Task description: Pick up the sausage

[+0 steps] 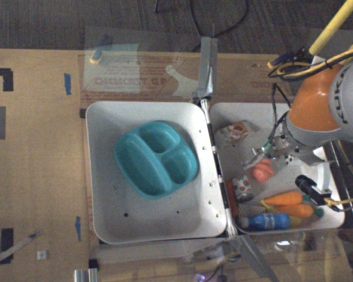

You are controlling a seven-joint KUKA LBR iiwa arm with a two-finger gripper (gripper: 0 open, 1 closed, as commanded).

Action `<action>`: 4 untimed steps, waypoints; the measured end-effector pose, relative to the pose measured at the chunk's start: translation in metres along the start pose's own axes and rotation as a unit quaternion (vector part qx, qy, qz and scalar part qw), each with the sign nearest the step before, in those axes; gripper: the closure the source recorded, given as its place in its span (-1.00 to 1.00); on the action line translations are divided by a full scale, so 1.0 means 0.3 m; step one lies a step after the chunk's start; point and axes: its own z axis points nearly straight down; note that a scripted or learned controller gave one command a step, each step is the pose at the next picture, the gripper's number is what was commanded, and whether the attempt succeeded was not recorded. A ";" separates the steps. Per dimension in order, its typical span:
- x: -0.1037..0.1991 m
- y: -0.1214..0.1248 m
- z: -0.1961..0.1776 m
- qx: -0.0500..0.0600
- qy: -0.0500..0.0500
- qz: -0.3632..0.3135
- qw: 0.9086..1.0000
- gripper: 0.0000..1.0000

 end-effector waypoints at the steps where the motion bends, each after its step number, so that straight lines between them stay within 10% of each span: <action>1: 0.010 -0.083 0.040 -0.006 -0.001 -0.028 1.000 -1.00; 2: -0.002 -0.084 0.005 -0.007 -0.003 -0.024 1.000 1.00; 3: -0.101 0.026 -0.462 -0.001 -0.001 0.012 1.000 1.00; 4: -0.061 0.008 -0.392 0.001 0.000 0.083 0.997 1.00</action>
